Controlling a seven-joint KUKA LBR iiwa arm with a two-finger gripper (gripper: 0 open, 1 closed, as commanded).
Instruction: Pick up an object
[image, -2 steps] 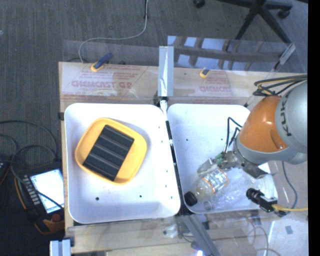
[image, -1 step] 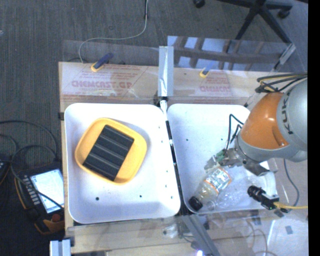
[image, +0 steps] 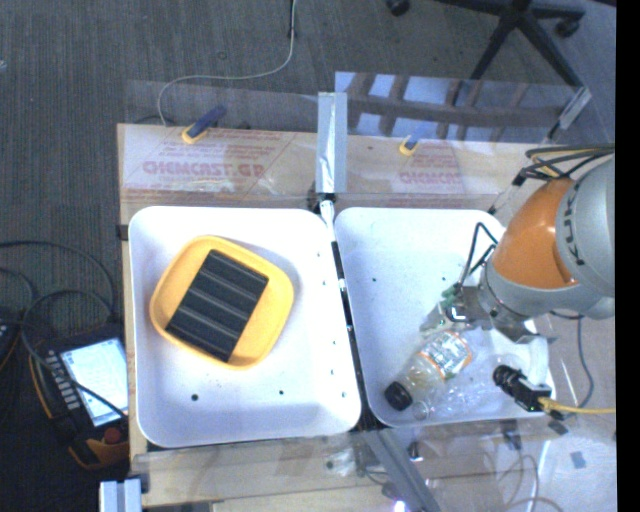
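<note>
Left bin (image: 150, 400): I log one yellow tray (image: 270, 310), rounded square, lying flat and turned at an angle, with a black ribbed insert (image: 218, 303) set in its middle. It sits in the upper half of the bin, clear of the walls.

Right bin (image: 400, 260): I log one clear plastic bottle (image: 436, 366) with a black cap (image: 398, 396), lying on its side near the front wall, cap toward the divider, body angled up and to the right. The upper end of the bottle runs under the wrist.

Arm (image: 560, 240): enters from the right, orange band over the right bin's right edge, wrist down over the bottle's upper end.

Gripper (image: 462, 308): low in the right bin, at or just above the bottle's far end. The wrist hides the fingers; I cannot tell how far apart they are, nor whether anything is between them.

Bench: clamps and printed board along the back edge behind both bins.
</note>
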